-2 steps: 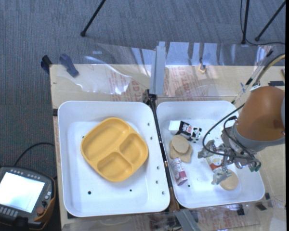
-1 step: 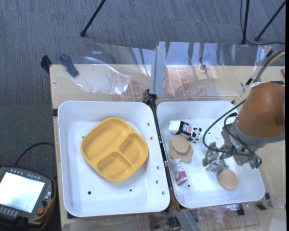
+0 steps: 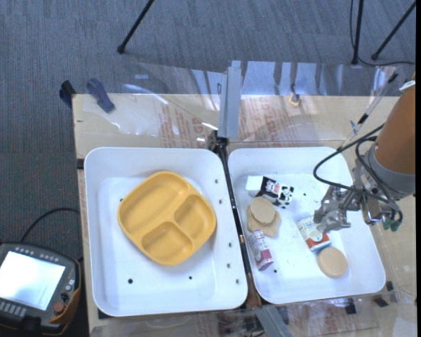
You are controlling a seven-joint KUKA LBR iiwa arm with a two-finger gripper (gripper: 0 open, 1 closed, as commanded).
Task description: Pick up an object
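Right bin (image 3: pixel 368 276), your stock: packet (image 3: pixel 313 233) at centre, round biscuit (image 3: pixel 332 262) at five o'clock, carton (image 3: pixel 276 190) at ten. Gripper (image 3: pixel 335 214) just above the packet; its state you cannot tell. Nothing lifted; pick outstanding.

Shot from above the bench (image 3: pixel 126 128), angled down over both bins (image 3: pixel 98 188), pretty far back.
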